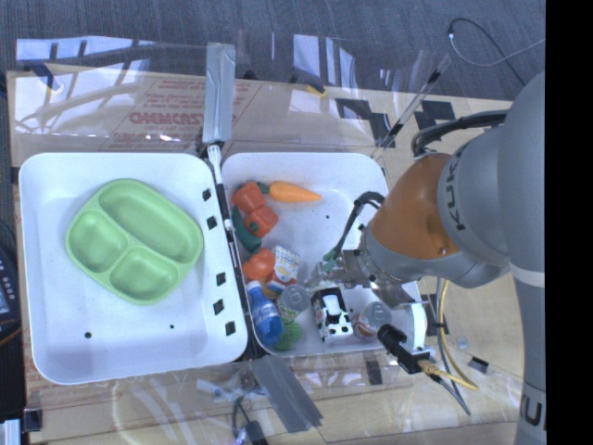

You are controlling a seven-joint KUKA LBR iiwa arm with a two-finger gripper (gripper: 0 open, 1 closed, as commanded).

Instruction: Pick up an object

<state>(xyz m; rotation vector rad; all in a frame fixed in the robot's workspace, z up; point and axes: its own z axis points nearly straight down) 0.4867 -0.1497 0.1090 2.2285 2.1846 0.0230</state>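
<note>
Arm (435, 221): I have it reaching in from 3 o'clock; the orange band sits over the right bin's (306, 165) right half, wrist pointing down toward the bin's lower rim.
Gripper (334, 315): low over the bin floor near the rim at 6 o'clock; a black-and-white block shows at its tip.
Fingers: I cannot tell whether they are parted or closed, nor whether the block is a held thing or part of the tool.
Nearest candidates: clear cup (295, 297) and blue bottle (265, 315), both at 9 o'clock of the gripper, just beside it.
Bottle axis: roughly 12 to 6 o'clock, along the divider.
Further candidates: carrot (294, 193) at 11 o'clock, well apart, long axis 9 to 3; red block (254, 208) beside it.
Left bin (56, 332): green plate (134, 239), far at 9 o'clock.
Judgement: the next move likely turns on a short shift toward 9 o'clock.
</note>
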